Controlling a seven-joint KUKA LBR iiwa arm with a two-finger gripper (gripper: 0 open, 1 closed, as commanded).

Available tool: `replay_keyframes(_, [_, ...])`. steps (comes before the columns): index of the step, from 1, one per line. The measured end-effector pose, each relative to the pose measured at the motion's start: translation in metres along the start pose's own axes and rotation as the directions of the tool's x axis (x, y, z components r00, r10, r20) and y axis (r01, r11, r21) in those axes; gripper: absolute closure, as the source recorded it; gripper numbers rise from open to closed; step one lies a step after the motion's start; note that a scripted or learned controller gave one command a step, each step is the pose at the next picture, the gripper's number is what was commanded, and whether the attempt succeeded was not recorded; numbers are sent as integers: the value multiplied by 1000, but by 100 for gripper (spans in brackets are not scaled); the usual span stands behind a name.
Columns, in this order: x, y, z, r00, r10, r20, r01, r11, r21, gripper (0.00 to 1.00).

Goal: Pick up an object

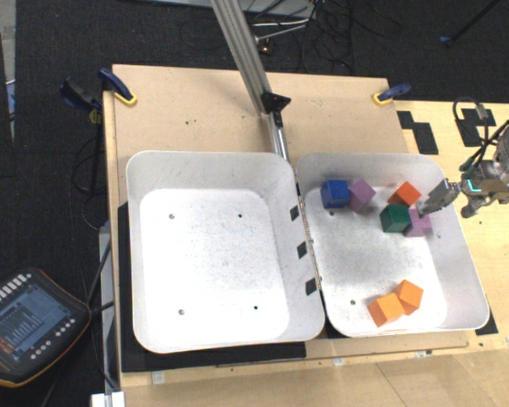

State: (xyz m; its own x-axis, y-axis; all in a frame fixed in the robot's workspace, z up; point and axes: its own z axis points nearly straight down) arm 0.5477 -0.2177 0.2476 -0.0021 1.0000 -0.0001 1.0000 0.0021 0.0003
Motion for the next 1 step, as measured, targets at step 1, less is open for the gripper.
replay_keyframes(1, [-1, 0, 43, 1000, 2, -1, -2, 1000, 4, 0])
